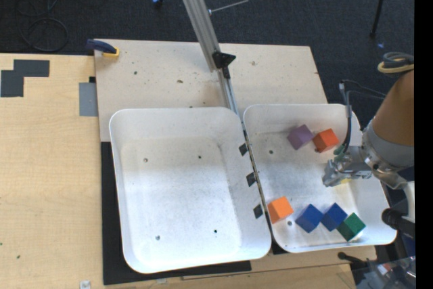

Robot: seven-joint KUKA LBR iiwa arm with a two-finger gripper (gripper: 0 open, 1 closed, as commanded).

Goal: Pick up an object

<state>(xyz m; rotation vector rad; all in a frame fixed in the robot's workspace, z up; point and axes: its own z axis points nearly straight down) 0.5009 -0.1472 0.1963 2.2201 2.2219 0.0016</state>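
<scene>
Grey arm (pixel 399 125) in from the right, orange band above the wrist, reaching over the right bin (pixel 298 110). Gripper (pixel 336 172) low over the right half of that bin, above bare white floor. Wide or narrow: cannot tell, with the tip small and dark against the wrist. Nothing seen held.

Six cubes in the right bin, all apart from the gripper:
- Upper orange cube (pixel 325 140) nearest, just up and slightly left of the gripper, toward the far wall.
- Purple cube (pixel 300 137) just beside that orange one, on its left, farther from the gripper.
- Right blue cube (pixel 333 216) below the gripper, toward the near wall.
- Left blue cube (pixel 309 218) touching or almost touching its twin, on the left.
- Green cube (pixel 352 226) down and right of the gripper, close to the bin's near right corner, next to the right blue cube.
- Lower orange cube (pixel 279 208) farthest, down and well left, close to the wall shared with the left bin (pixel 135 120).

Beyond the bins, on the wooden bench (pixel 270 71): a slanted aluminium post (pixel 199 10) with a checkered tag at its top, leaning up and left from the gap between the bins. Blue and yellow clamp (pixel 103 47) at the bench's far left corner. Dark carpet with cables behind.
</scene>
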